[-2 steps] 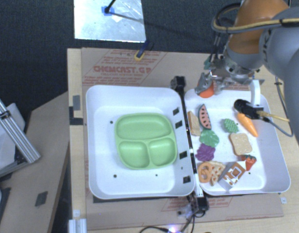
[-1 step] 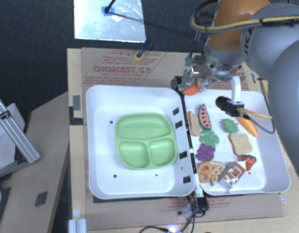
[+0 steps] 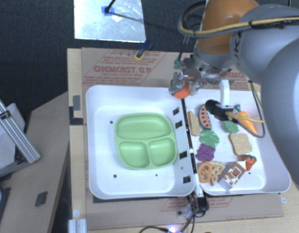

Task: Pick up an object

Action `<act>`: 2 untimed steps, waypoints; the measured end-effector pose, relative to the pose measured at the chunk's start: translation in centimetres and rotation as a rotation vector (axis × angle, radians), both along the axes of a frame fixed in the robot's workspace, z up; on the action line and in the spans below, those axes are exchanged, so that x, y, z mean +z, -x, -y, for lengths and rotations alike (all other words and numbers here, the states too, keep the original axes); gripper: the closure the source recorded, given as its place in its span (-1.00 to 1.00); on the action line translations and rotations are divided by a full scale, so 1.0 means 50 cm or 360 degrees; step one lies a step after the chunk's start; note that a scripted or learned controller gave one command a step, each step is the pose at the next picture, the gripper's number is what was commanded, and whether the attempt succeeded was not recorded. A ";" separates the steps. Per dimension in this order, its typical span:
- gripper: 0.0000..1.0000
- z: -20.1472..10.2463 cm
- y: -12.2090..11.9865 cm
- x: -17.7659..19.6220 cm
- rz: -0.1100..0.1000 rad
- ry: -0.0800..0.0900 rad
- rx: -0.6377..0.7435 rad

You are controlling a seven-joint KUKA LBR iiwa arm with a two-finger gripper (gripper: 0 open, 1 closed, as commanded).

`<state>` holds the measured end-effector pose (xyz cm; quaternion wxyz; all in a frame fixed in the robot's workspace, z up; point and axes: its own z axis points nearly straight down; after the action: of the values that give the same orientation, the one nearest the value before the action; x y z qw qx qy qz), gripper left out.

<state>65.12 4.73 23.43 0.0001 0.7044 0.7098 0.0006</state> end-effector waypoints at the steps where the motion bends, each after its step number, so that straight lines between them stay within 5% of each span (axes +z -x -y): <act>1: 1.00 0.025 0.002 -0.035 -0.0001 0.0002 -0.0012; 2: 1.00 0.007 -0.014 -0.034 0.0003 0.0000 -0.0005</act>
<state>65.82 4.37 21.71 0.0009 0.7055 0.7088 0.0012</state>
